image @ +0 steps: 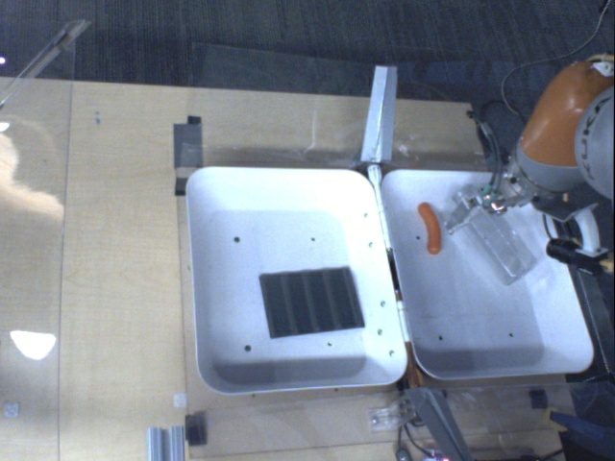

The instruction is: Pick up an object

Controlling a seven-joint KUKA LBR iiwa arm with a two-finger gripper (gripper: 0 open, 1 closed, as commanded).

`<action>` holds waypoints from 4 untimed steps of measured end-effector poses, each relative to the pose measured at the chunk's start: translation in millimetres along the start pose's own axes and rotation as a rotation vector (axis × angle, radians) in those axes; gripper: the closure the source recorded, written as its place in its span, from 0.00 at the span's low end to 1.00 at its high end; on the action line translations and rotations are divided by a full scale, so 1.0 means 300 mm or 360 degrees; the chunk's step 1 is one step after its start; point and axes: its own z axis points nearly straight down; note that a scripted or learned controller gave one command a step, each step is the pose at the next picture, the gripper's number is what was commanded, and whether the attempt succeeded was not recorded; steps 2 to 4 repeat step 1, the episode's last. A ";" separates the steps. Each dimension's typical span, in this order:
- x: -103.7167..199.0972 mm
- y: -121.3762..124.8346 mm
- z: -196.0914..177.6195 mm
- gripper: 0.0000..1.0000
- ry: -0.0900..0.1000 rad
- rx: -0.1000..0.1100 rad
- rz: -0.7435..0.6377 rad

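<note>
Left bin [207, 257]: shallow white tray with rounded corners and small dark holes in its floor; it held one dark ribbed rectangular mat [311, 302], lying flat near the middle. A grey metal bar [379, 113] stood behind the seam between the bins. Right bin [500, 344]: same make. It held an orange sausage-shaped object [431, 228], smooth and slightly curved, lying near the bin's left wall, and a clear plastic piece [504, 246], hard to make out against the white. The gripper [480, 204] hung over the bin's upper part, near the orange object but apart from it; whether it was clenched or released could not be told. The arm [567, 123], grey and orange, was cut off at the right.
</note>
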 end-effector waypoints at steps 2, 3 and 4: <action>0.447 0.276 -0.280 1.00 0.0016 0.0012 -0.0236; 0.447 0.276 -0.280 1.00 0.0016 0.0012 -0.0236; 0.447 0.276 -0.280 1.00 0.0016 0.0012 -0.0236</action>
